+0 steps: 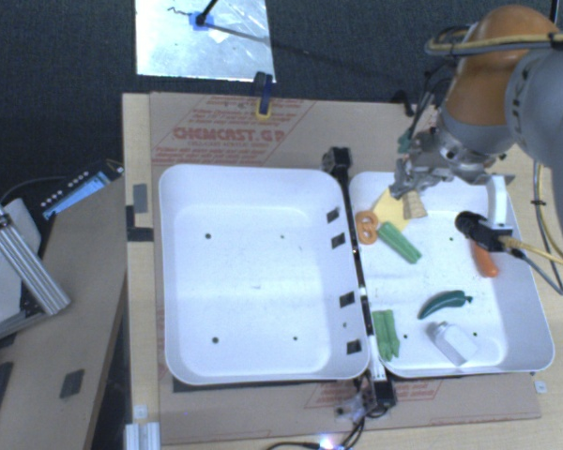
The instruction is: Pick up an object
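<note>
My gripper (408, 193) hangs low over the far left part of the right bin (537, 331). Right under it lie a yellow flat piece (386, 213) and a small tan block (415, 207). I cannot make out whether it grips either one. An orange ring (366, 225) lies beside the yellow piece at the bin's left wall. A light green stick (400, 243) rests just in front of the yellow piece.
The right bin also holds an orange carrot-like piece (487, 262) at the right, a dark green pepper (445, 302), a green pod (386, 334) by the left wall and a white-grey object (450, 342) near the front. The left bin (253, 270) stands alongside.
</note>
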### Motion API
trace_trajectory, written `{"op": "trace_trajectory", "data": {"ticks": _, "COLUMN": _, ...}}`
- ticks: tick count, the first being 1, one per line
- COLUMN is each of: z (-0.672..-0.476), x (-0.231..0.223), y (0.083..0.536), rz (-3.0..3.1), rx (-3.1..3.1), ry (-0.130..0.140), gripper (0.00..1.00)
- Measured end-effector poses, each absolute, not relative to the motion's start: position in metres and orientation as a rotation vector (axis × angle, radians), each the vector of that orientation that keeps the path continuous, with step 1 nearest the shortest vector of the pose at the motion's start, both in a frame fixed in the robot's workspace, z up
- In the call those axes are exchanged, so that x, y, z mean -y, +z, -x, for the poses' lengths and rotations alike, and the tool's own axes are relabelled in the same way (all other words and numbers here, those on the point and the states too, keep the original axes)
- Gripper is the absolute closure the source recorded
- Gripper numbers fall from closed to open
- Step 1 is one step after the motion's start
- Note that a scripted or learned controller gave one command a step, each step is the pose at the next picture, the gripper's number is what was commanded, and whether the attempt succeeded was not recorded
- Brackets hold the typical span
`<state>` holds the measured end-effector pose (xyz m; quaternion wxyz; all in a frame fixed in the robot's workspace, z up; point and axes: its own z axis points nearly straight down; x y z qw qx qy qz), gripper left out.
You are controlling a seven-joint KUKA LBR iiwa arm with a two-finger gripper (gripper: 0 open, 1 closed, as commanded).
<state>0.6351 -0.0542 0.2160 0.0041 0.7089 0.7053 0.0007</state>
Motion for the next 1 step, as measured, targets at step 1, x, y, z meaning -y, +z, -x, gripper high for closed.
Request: {"op": "trace_trajectory", "data": {"ticks": 1, "z": -0.6030, "x": 0.0153, "y": 0.1823, "rz": -2.218, "rx": -2.230, "ry": -0.002, "gripper": 1.00}}
